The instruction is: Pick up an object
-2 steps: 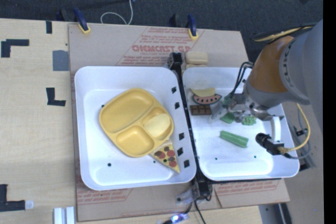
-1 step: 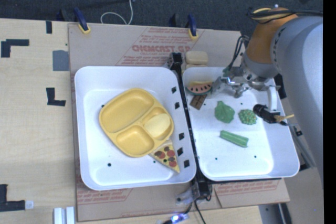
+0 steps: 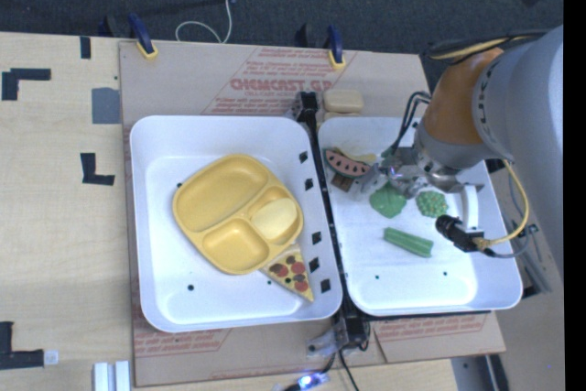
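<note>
My gripper (image 3: 400, 173) hangs low over the upper middle of the right bin (image 3: 458, 288), at the end of the grey arm with its orange band. Just below it lies a green leafy toy (image 3: 387, 202), touching or nearly touching the gripper's tip. A second green lump (image 3: 431, 202) sits to the right of that, partly under the wrist. A green cucumber-like stick (image 3: 407, 242) lies lower in the bin. To the gripper's left are a watermelon slice (image 3: 350, 164) and a small brown piece (image 3: 342, 181). Nothing is visibly held.
The left bin (image 3: 156, 197) holds a yellow divided plate (image 3: 236, 211) and a pizza slice toy (image 3: 291, 273) at its lower right. A beige block (image 3: 343, 101) lies on the cardboard behind the bins. A black divider (image 3: 320, 197) runs between the bins.
</note>
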Controlling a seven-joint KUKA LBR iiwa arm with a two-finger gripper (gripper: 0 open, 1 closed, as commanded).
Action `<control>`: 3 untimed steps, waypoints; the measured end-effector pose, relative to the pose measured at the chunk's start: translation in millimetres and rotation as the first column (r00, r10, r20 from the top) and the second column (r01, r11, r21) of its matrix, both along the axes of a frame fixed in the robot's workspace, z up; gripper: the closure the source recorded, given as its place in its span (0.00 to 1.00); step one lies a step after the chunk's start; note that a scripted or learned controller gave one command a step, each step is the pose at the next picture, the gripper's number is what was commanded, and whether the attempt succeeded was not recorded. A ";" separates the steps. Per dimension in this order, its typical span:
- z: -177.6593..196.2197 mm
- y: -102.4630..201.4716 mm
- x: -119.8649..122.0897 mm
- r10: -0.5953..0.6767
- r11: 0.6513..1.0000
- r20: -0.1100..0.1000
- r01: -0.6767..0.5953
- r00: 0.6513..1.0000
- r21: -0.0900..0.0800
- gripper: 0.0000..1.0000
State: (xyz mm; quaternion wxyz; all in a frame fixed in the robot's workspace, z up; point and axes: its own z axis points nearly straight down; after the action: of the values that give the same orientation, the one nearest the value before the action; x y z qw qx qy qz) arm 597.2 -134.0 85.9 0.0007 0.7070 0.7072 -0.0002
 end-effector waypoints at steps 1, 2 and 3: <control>12.7 0.7 4.6 0.003 1.000 0.009 -0.003 1.000 0.001 1.00; 103.0 52.0 -32.0 0.005 1.000 0.000 -0.005 1.000 0.003 1.00; 98.0 49.3 -31.4 0.001 1.000 -0.003 -0.001 1.000 0.002 0.00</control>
State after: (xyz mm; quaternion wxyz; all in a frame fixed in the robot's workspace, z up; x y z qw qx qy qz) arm 565.7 -84.7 183.9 -0.0010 0.7066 0.7076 -0.0005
